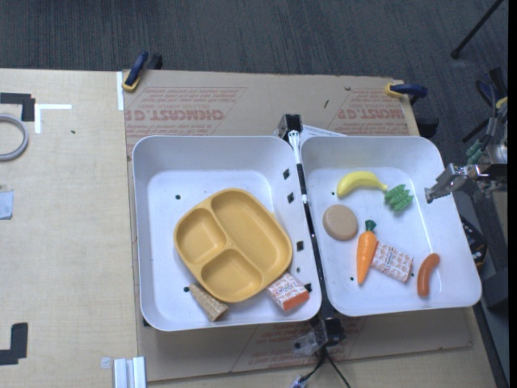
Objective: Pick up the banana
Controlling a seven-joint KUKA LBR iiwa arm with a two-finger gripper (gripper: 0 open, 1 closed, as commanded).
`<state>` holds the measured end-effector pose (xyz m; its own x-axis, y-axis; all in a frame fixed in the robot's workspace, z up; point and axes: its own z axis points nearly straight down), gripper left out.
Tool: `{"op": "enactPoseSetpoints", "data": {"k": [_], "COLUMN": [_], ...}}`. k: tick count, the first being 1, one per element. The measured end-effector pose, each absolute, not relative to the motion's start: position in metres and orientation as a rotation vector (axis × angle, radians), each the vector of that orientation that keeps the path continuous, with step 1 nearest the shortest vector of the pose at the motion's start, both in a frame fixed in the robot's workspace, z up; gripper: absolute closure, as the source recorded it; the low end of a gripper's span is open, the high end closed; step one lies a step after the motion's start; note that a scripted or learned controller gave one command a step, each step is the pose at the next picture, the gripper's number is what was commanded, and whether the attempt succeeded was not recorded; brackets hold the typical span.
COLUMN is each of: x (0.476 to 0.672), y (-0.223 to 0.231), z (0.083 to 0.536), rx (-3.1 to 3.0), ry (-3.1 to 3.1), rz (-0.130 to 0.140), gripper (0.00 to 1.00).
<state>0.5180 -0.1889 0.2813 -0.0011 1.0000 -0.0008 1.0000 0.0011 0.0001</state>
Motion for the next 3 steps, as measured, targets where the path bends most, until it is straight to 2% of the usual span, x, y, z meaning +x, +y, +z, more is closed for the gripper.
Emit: {"op": "enactPoseSetpoints", "data": {"k": [1,2,3], "x": [0.583,0.633,0.659], "y": [-0.153,-0.128,-0.116], "z": [0.239,0.15,0.093], "rx": [2.172,2.192,1.891], "ry": [2.268,2.251,2.508], "rz": [-0.001,-0.001,0.0], "gripper": [0.0,0.0,0.0]}}
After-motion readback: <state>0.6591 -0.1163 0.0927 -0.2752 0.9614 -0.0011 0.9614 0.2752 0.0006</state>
